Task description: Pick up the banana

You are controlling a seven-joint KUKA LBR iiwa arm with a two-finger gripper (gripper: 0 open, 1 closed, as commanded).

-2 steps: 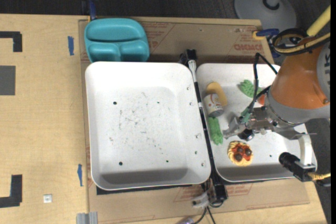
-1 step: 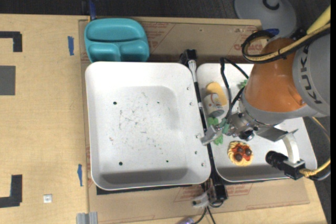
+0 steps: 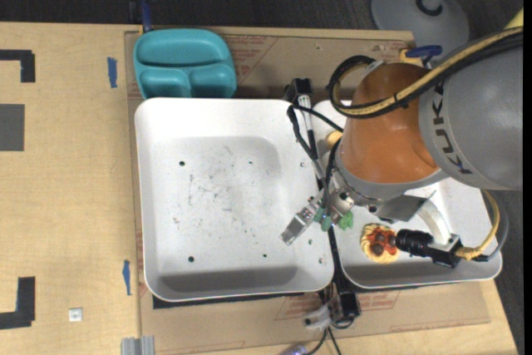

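Arm: the grey arm (image 3: 474,129) comes in from the right side and its orange band (image 3: 386,129) hangs above the right bin (image 3: 486,266), covering most of it.
Gripper: the gripper (image 3: 301,222) is low over the right rim of the left bin (image 3: 158,179), near the seam where the two bins meet. It points toward the left bin's floor.
Gripper state: I cannot tell from this view if it is spread or pressed together, and nothing is seen pinched in it.
Banana: I cannot tell where it lies, because the arm hides a large part of the right bin.
Yellow object: a small yellow thing with red spots (image 3: 378,241) lies in the right bin, just right of the gripper and apart from it. It is too small to say what it is.
Cables: black and yellow cables (image 3: 366,71) loop around the orange band, and a black plug (image 3: 424,245) sits just beside the yellow object.
Left bin floor: white, with faint grey scratches and a few small dark dots.
Teal tray: a teal tray with compartments (image 3: 184,62) stands behind the left bin, touching its far rim.
Bench: the bench (image 3: 66,179) is light brown, with black marks and short blue tape pieces on the left part.
Background: a round grey base with a pole (image 3: 407,4) stands on the dark floor beyond the bench.
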